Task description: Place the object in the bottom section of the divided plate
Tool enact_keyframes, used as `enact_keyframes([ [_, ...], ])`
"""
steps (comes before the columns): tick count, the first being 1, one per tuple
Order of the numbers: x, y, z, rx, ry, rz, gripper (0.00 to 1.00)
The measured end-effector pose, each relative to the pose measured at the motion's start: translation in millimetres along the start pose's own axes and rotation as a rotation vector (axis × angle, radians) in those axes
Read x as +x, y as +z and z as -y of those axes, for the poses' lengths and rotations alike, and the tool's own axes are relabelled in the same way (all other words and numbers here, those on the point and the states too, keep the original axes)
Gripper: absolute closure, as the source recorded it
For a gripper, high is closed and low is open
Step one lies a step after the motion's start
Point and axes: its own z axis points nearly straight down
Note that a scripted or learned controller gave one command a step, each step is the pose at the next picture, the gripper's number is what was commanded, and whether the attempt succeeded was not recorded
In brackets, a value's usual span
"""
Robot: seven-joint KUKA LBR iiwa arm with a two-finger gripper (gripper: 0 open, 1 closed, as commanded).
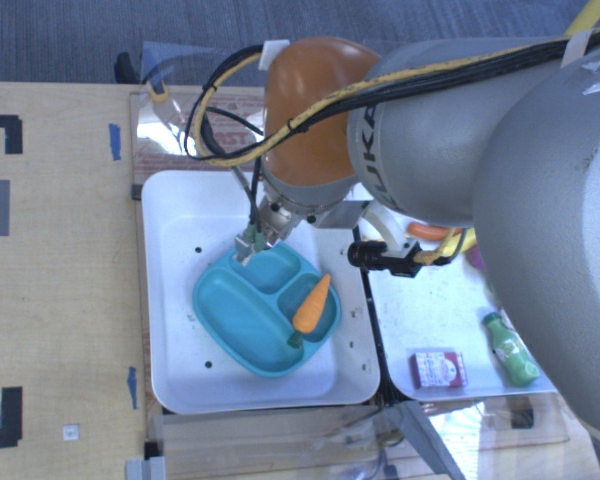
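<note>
1. A big grey robot arm with an orange band reaches in over the wooden desk from the right.
2. The desk holds 2 shallow white bins. The left white bin holds a teal plastic plate split into parts.
3. An orange toy carrot with a green end lies in the plate's small part on the right side. It rests flat, tilted, with its green end toward the bottom of the view.
4. The claw is at the top edge of the plate, near the carrot but apart from it. Nothing sits between its tips.
5. I cannot tell if the claw is spread or pinched, because it is small and partly hidden under the arm.
6. The right white bin holds a small red and white packet, a green toy bottle and an orange thing half hidden under the arm.
7. How far along: the carrot is already inside the plate and the claw is not on it. I think the job looks close to done, if that small right part counts as the bottom one. I cannot be sure of that from this slant.
8. If it is the wrong part, the carrot must be picked up and moved.
</note>
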Motion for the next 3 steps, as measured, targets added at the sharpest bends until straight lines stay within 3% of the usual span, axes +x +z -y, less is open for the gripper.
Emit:
enact_keyframes([
  [1,-24,21,-9,-0.001,-0.351,0.0,1.0],
  [2,-42,-7,-21,-0.005,-0.698,0.003,1.0],
  [3,-75,52,-39,-0.004,-1.111,0.0,1.0],
])
